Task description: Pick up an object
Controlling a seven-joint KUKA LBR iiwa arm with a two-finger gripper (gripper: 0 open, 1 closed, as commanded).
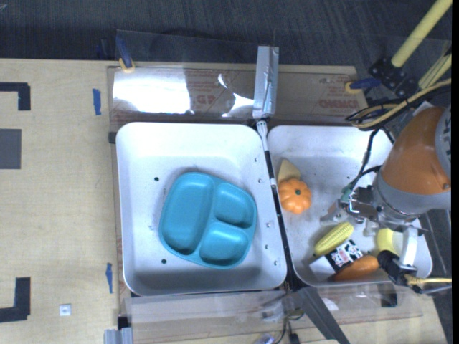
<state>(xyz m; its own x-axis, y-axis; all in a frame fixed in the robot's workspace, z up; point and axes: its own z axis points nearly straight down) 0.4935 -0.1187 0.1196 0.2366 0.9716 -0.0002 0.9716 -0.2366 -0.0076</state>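
Closest to the camera, along the near edge of the right shallow white bin, a small pile of toy food is found: an orange carrot-shaped piece lying flat, a small black-and-white printed packet touching it on its far side, and a yellow plastic corn cob tilted just beyond that. All three are bunched together toward the bin's near right corner.

The two-finger gripper is parked right over that corner, at the end of the grey arm with the orange band. Something small and yellow is seen by its fingers, but whether it's actually pinched can't be told, and honestly the jaws' state can't be made out from here either.

Further back, near the right bin's left edge, a small orange plastic pumpkin is sat upright, with a pale yellow wedge-shaped piece touching it on the far side.

In the left shallow white bin, a teal three-compartment plastic tray is lying about in the middle.
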